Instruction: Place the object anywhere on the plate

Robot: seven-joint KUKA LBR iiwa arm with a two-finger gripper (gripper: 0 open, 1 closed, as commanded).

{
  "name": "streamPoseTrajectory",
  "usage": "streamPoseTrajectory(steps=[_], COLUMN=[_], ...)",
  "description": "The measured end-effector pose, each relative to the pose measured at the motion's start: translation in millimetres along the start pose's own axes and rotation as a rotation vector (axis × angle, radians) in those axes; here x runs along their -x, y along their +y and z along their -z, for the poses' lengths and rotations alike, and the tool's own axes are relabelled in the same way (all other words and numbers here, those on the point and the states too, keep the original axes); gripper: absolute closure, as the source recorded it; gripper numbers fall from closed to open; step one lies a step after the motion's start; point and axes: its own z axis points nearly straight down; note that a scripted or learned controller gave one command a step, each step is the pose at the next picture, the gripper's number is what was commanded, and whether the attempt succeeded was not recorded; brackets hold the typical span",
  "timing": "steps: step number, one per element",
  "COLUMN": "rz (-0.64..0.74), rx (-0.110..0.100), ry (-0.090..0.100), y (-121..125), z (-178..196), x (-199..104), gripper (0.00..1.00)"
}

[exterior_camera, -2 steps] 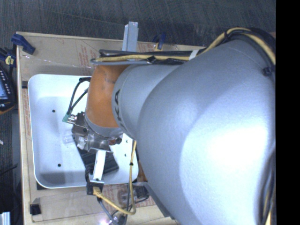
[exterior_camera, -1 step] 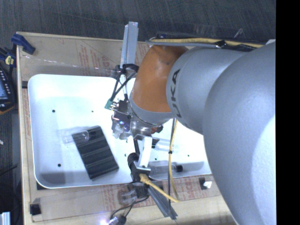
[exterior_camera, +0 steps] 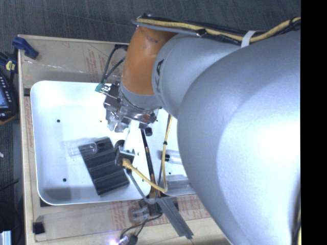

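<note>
**Arm over the left bin's right edge**

Camera view: the gripper (exterior_camera: 116, 120) is seen above the left bin (exterior_camera: 43, 98) near its right wall, but its opening and any hold cannot be told. A black ribbed object (exterior_camera: 106, 171) lies at the bin's front, touching a clear bulb-like piece (exterior_camera: 87, 148). Open floor is left toward the bin's back and left rim.
</note>
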Motion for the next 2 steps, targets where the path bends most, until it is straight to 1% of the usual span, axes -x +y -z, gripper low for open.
streamPoseTrajectory(steps=[1, 2], rz=[-0.235, -0.063], rx=[0.0, -0.002], ry=[0.003, 0.001], y=[-33.3, -46.4], z=[41.6, 11.9], x=[75.2, 48.3], gripper=[1.0, 1.0])
